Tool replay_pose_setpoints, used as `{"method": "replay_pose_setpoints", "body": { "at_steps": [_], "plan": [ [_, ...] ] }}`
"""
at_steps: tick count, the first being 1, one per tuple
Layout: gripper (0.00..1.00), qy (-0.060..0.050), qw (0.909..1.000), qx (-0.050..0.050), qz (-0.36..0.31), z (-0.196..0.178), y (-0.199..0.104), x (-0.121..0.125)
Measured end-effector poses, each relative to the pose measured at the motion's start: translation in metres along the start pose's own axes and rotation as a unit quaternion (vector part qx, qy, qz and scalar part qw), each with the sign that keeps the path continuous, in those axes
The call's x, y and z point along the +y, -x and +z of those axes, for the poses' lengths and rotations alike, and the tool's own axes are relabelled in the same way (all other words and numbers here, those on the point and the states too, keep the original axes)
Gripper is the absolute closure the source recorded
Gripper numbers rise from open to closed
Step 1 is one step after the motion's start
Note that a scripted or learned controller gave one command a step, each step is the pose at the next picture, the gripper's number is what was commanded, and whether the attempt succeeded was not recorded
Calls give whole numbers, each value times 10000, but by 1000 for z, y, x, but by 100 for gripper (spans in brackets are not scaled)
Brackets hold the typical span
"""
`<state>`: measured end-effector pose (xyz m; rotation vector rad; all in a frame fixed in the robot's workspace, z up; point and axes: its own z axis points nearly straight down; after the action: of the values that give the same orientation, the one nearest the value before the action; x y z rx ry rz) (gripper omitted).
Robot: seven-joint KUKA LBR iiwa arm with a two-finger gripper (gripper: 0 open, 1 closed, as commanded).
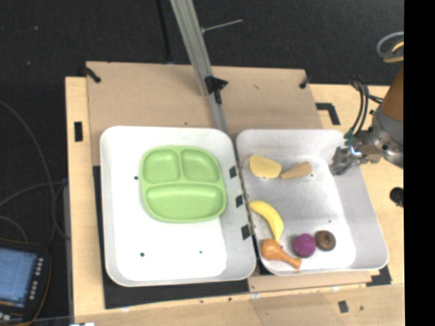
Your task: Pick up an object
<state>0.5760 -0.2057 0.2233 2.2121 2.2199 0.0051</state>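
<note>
Gripper [345,157] sits over the right bin's [353,202] edge at about 2 o'clock, nothing visible between its parts; too small and blurred, so whether it's spread or pressed together, cannot tell. Arm enters from 3 o'clock.

Right bin contents, all lying loose on the floor: yellow lemon-like piece [265,167] at 11 o'clock, tan bread-like piece [296,172] just beside it toward 12, banana [268,217] at 8 o'clock along the left wall, orange drumstick-shaped toy [279,251] at 7 o'clock touching or nearly touching the banana's lower end, purple round fruit [304,244] at 6 o'clock, brown ring-shaped donut [325,240] just beside it.

Left bin [122,243] holds a green divided plate [183,184], upper centre.

Progress: judged not started — no target chosen that I can see, nothing lifted. Left: descend on one item, close, raise. Nearest candidate is the bread-like piece.
</note>
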Motion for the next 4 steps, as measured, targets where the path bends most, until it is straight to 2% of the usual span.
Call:
{"method": "replay_pose_setpoints", "body": {
  "at_steps": [1, 2, 3, 4],
  "plan": [
    [100, -14, 10000, 4, 0, -32, 2, 1],
    [100, -31, 10000, 15, -12, -31, -45, 2],
    [100, -32, 10000, 20, -16, -37, -98, -16],
    [100, -36, 10000, 20, -12, -25, -149, -31]
  ]
}}
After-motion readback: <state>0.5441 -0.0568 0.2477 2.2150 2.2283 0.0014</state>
